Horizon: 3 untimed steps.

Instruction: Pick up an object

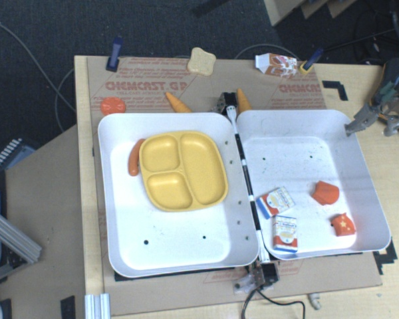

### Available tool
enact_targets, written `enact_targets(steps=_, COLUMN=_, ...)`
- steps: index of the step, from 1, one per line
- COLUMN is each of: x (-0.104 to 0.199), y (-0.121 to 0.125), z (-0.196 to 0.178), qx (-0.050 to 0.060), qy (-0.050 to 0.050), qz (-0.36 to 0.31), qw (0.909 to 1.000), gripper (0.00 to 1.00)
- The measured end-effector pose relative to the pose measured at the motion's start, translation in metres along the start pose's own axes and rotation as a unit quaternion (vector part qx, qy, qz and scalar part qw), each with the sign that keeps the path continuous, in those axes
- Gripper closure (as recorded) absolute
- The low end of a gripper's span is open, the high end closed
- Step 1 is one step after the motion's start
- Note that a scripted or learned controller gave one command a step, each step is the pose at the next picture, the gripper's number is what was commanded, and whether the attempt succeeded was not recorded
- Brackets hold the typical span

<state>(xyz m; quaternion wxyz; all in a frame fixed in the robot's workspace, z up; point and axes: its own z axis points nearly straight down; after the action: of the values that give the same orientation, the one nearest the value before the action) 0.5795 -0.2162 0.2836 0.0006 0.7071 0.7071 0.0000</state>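
I see two white bins side by side on the counter, the left bin (120, 244) and the right bin (299, 131). The left bin holds one yellow plate (183, 170) with three compartments, tilted slightly, and one orange sausage (133, 158) lying just beside the plate's left edge.

In the right bin I count four small things, all toward its near side. One orange-red block (326, 193) sits near the right wall, and one red piece with a yellow mark (344, 224) lies closer to the near right corner. Two small cartons, white with red and blue print, lie by the left wall: one carton (275, 201) tilted, the other carton (285, 234) just nearer me.

The claw (376, 115) hangs at the far right corner of the right bin, over its rim, well apart from the things inside. I cannot tell how wide it stands.

Outside the bins, along the counter's far edge, I see one piece of toast (201, 61), one crumpled wrapper (276, 64), two carrots (177, 103) and an orange disc (112, 105).
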Motion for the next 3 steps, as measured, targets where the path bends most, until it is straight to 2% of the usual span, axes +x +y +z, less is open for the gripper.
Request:
enact_targets(steps=1, x=-0.007, y=-0.016, z=0.138, qx=0.002, qy=0.001, qz=0.0, qw=1.0, gripper=0.0)
enact_targets(steps=2, x=0.035, y=-0.059, z=0.2, qx=0.001, qy=0.001, qz=0.0, qw=1.0, gripper=0.0)
enact_targets(steps=3, x=0.035, y=-0.058, z=0.189, qx=-0.001, qy=0.0, qz=0.001, qw=1.0, gripper=1.0)
